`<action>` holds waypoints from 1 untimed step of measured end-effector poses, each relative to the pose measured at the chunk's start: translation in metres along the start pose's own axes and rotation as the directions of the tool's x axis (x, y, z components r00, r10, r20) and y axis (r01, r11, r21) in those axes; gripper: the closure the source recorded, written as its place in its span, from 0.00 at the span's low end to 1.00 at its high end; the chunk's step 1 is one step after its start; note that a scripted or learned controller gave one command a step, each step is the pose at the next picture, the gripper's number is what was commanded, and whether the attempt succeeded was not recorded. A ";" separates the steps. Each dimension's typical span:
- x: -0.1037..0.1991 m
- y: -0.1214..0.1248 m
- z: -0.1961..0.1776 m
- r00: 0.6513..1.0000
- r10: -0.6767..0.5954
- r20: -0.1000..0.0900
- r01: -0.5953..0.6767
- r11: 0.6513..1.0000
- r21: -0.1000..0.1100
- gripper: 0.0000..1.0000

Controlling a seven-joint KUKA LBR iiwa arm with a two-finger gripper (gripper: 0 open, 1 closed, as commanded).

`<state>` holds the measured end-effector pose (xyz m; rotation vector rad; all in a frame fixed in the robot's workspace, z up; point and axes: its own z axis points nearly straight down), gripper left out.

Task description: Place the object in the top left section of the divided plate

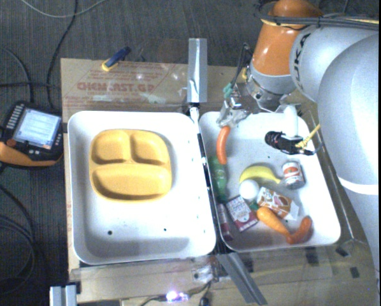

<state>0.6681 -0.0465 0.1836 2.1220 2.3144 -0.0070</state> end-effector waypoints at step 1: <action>0.059 0.005 -0.036 0.991 -0.130 -0.001 0.130 0.991 -0.002 1.00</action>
